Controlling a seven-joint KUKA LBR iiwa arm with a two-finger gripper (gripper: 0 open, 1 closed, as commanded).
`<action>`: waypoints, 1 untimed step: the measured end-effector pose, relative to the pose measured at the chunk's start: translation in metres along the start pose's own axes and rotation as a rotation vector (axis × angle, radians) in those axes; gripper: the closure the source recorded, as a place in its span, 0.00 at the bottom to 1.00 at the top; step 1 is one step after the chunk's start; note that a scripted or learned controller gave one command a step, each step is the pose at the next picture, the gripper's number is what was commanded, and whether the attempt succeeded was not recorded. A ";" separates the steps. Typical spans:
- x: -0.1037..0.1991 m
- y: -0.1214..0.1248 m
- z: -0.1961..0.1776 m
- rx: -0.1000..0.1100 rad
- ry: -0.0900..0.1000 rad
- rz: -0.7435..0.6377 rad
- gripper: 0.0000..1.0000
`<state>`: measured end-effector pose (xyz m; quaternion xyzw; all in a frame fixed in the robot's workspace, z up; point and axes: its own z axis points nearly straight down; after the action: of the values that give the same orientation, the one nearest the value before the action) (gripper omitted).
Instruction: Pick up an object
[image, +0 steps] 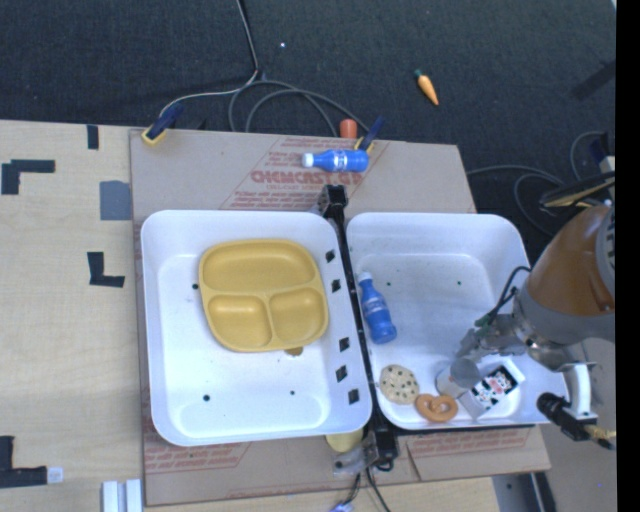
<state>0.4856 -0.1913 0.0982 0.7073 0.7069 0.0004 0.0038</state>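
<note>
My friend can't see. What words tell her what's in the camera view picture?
A grey and orange robot arm reaches from the right, its pincer low in the right white bin, near a pretzel, a cookie and a blue bottle. The left white bin holds a yellow divided plate.

A mustard-yellow divided plate (265, 296) lies in one white bin (160, 330); a blue bottle (376, 309) lies in the other white bin (440, 245). Near it sit a tan cookie (399, 382) with dark specks, an orange-brown pretzel (436, 407) and what looks like a black-and-white patterned box (495, 386).
</note>
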 end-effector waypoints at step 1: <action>0.000 0.000 0.001 0.001 0.000 0.000 0.00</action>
<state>0.4852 -0.1912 0.0975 0.7074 0.7068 0.0002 0.0035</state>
